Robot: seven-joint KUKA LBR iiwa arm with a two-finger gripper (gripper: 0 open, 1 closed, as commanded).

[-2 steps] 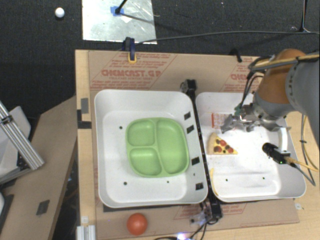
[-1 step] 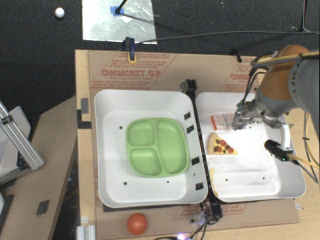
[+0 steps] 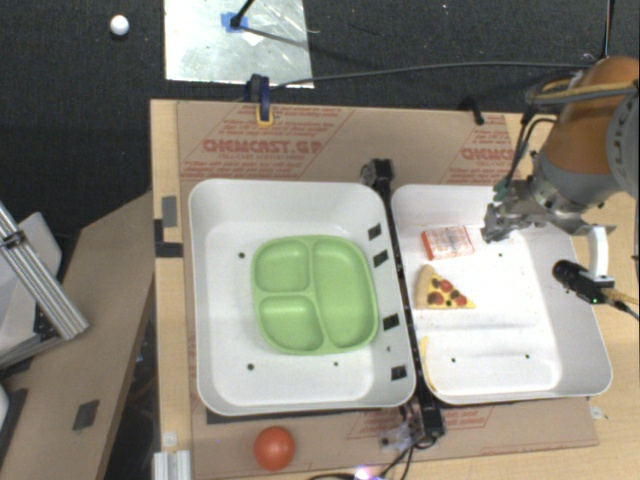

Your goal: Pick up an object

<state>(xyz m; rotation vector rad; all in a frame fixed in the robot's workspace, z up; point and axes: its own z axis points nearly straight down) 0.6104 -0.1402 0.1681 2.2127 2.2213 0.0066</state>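
Pizza slice (image 3: pixel 443 292) lies in right bin (image 3: pixel 575 368); gripper (image 3: pixel 497 223) above packet (image 3: pixel 446 241).

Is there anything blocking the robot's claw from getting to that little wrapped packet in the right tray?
Nothing visible does. The gripper hangs just right of the packet, with bare white bin floor between them. The pizza slice lies nearer the camera, off that path.
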